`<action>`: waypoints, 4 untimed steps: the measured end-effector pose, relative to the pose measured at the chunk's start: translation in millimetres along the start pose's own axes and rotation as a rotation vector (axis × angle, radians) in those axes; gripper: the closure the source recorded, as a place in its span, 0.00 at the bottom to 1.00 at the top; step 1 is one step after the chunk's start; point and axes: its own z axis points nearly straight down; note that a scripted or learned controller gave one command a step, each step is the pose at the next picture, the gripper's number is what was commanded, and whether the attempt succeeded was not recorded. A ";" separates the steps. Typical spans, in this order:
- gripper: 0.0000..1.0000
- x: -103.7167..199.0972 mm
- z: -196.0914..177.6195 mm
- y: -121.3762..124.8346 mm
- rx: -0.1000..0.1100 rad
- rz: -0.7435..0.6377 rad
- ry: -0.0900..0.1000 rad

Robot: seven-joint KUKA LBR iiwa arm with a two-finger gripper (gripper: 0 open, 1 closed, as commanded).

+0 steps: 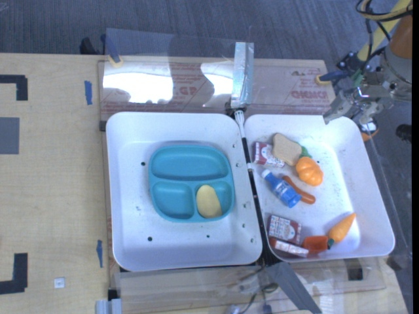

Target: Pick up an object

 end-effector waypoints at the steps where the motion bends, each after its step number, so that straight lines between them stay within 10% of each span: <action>1: 0.00 1.6 64.9 -12.1 0.004 -0.092 0.001; 2: 0.00 37.0 159.0 -36.5 -0.007 -0.114 -0.002; 3: 1.00 35.5 152.4 -38.2 -0.003 -0.110 -0.001; 4: 1.00 109.2 66.7 -13.0 -0.009 -0.047 0.000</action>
